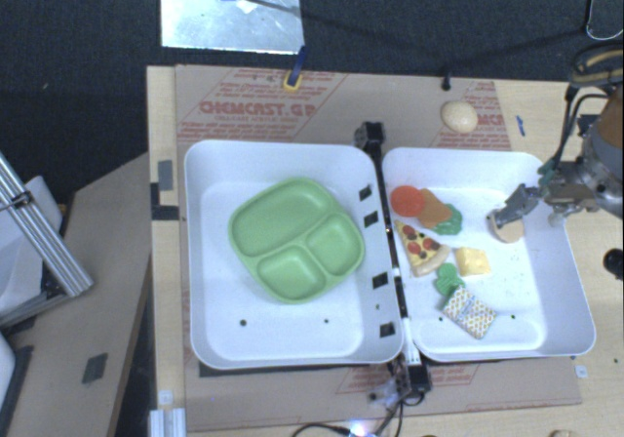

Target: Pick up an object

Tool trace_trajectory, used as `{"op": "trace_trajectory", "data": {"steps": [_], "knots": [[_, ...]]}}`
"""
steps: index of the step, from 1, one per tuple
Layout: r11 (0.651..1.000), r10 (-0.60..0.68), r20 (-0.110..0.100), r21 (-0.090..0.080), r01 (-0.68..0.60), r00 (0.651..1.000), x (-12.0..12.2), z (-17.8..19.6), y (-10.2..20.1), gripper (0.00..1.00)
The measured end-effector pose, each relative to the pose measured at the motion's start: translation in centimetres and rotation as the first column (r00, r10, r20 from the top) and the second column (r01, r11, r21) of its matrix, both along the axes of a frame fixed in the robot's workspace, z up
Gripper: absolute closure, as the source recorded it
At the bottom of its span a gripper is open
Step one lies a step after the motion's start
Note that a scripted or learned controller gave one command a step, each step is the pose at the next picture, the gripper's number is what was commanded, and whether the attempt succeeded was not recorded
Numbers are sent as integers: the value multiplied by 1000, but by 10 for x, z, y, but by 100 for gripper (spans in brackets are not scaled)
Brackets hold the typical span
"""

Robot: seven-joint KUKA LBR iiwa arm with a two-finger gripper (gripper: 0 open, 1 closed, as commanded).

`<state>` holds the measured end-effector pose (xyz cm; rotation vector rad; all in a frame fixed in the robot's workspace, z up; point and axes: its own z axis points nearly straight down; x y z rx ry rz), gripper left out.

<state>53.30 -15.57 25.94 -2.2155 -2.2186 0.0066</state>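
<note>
The claw [511, 218] is reaching in from the right and hanging over the right bin [546, 328], near that bin's upper right part. Between its fingers a small tan, rounded object [507, 229] is sitting, so the claw is clenching on it, with the object just above the bin's floor or touching it; which of the two is not clear.

Taking the right bin as the landmark: along its left side are lying a red round piece [407, 199], an orange piece [441, 212] touching it, a pizza slice [422, 247] below those, a yellow cube [473, 260] just beside the slice, a green piece [448, 280] under it, and a checkered packet [469, 313] nearest the bin's front edge.

Left of the right bin, the left bin [210, 323] is holding a green divided plate [296, 239]. Beyond the right bin's far edge, a beige ball [459, 116] is resting on the counter [390, 99].
</note>
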Motion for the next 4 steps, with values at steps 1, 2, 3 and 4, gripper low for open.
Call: {"op": "trace_trajectory", "data": {"steps": [1,2,3,4], "knots": [[1000,2,9,-2,-2,1000,2,5,0,0],[1000,0,6,-1,0,1000,0,-37,0,0],[1000,0,4,0,0,1000,-3,-97,8,0],[1000,-1,4,-1,1,1000,-5,-159,4,0]]}}
